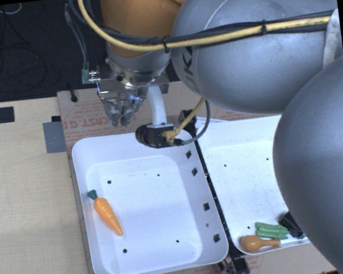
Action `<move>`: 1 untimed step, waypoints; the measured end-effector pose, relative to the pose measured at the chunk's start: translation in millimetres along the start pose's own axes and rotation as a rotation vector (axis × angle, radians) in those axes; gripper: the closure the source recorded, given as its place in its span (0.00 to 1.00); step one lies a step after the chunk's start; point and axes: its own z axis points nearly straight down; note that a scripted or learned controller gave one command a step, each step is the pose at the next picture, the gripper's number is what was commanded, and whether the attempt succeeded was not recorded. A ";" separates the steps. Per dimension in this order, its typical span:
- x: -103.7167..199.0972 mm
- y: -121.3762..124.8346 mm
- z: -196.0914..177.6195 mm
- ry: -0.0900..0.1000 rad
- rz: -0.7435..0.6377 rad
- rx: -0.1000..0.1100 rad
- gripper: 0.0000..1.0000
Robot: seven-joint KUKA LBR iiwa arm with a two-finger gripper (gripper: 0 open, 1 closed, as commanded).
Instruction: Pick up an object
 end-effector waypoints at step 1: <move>-46.9 -11.4 40.0 -0.002 0.005 0.003 1.00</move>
